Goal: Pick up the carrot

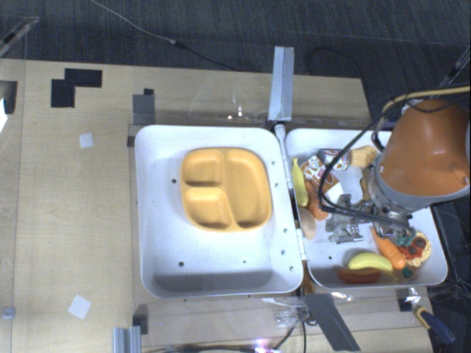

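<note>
- Nearest the camera, the grey arm (427, 157) with its broad orange band is seen reaching in from the right, hanging over the right bin and hiding much of it.
- Two shallow white bins are set side by side on the wooden bench (66, 219); the left bin (158, 219) is the larger area in view, the right bin (434, 271) is partly covered by the arm.
- A yellow three-compartment tray (224, 188) is seen lying near the middle of the left bin.
- The gripper (352, 223) is lowered into the right bin, among the toy food — whether its fingers are spread or closed cannot be told, and nothing can be seen held between them.
- A yellow banana (369, 261) is seen near the front wall of the right bin, resting on a red piece (359, 275).
- The carrot (390, 250) lies just right of the banana, orange and tilted, close beside the gripper but apart from it.
- A small printed packet (318, 166) lies toward the back of the right bin; its lettering is too small to be read.
- Black tape marks (73, 85) are seen on the bench at far left — no writing on them.
</note>
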`<act>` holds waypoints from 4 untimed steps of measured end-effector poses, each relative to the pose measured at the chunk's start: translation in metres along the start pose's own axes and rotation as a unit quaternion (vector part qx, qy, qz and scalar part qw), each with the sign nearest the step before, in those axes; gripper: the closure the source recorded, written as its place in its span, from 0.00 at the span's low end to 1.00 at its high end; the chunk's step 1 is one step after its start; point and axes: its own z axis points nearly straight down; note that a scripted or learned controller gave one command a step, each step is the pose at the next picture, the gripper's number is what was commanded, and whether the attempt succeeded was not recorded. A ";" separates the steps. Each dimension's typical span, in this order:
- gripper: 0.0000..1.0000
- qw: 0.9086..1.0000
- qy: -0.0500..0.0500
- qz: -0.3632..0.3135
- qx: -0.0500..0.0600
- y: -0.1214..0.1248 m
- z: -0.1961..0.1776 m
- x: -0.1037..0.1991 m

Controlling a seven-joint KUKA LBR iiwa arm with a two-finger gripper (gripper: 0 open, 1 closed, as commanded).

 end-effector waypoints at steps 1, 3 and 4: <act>1.00 0.998 0.002 -0.059 0.000 -0.049 0.083 -0.029; 1.00 0.956 -0.004 -0.294 0.004 -0.145 0.094 -0.003; 1.00 0.926 -0.005 -0.377 0.006 -0.144 0.094 0.002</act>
